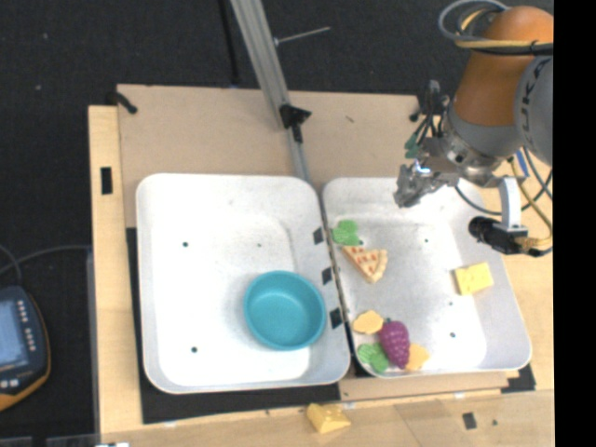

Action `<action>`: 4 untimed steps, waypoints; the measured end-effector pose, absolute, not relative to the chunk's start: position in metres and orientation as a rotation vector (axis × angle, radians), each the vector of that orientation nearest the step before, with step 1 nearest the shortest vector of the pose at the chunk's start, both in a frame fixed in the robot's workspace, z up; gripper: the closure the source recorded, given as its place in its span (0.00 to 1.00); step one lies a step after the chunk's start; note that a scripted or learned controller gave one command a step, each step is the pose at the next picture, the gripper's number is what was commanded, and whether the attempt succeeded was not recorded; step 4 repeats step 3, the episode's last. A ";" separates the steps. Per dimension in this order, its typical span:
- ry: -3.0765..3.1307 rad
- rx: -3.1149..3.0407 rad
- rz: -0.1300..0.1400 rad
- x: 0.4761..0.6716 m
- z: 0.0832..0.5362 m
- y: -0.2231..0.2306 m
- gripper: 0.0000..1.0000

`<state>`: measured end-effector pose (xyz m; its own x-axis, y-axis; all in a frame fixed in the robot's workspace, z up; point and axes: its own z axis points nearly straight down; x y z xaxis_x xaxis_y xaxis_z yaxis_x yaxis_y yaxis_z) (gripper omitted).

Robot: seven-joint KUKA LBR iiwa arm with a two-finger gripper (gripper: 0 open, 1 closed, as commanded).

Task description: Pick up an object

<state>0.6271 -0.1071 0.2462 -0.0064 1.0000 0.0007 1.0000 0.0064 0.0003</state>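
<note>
Grey claw (410, 194), grip unclear to us, hovers at upper right of the frame; next we judge it must descend onto the pizza slice (365, 263).

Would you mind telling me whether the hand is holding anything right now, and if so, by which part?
Nothing is held. The hand hovers over the far edge of the right bin, with no object under or between it; the pizza slice lies nearer the camera.
</note>
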 end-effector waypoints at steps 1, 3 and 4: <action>-2.229 -2.213 -0.001 0.631 0.242 -0.045 1.00; -2.229 -2.214 -0.002 0.641 0.227 0.064 1.00; -2.229 -2.214 -0.002 0.641 0.227 0.064 1.00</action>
